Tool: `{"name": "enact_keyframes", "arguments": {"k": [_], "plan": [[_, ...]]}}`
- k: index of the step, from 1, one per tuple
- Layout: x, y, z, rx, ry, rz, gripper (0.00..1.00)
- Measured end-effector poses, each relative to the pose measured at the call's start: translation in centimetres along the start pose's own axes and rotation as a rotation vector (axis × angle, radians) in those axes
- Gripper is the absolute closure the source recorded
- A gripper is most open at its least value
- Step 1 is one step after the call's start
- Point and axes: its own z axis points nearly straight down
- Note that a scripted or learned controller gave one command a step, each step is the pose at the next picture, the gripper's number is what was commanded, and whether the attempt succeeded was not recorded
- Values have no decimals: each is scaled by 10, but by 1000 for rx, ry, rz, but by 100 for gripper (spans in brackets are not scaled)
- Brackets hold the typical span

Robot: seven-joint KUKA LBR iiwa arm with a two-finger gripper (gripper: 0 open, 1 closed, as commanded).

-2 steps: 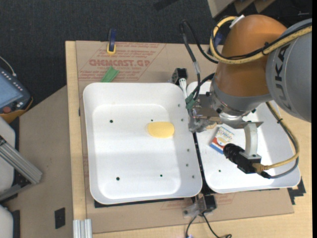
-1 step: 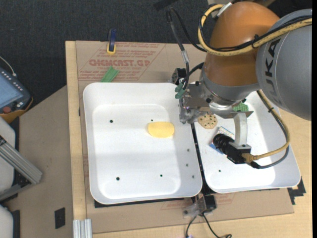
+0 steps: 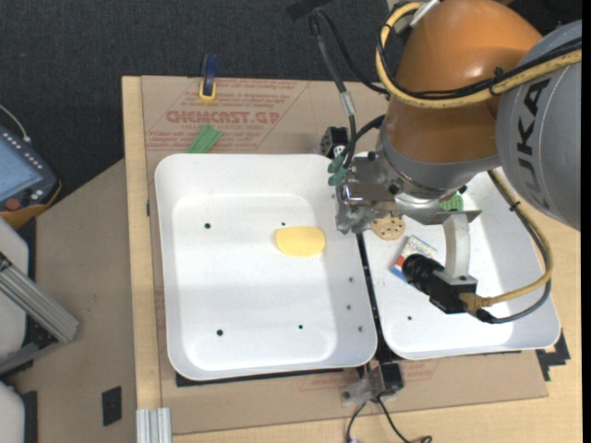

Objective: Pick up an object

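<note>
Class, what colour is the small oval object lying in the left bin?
Pale yellow; the oval object shows clearly in the camera view.

Even, bright overhead light, no hard glare. Left bin (image 3: 185,210) floor nearly blown out, faint shading along its walls. Arm (image 3: 462,90) casts a soft shadow under itself toward that bin's right rim. Focus slightly soft, low-res; arm's orange band shows a dull sheen.
</note>
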Motion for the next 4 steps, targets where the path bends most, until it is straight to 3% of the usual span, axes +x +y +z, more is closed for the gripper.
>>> {"name": "enact_keyframes", "arguments": {"k": [1,2,3,4], "plan": [[-2,16,41,11,-2,5,100],[-24,14,-13,-2,-1,5,100],[-79,-18,59,14,-2,9,100],[-49,2,8,-2,0,-1,100]]}}
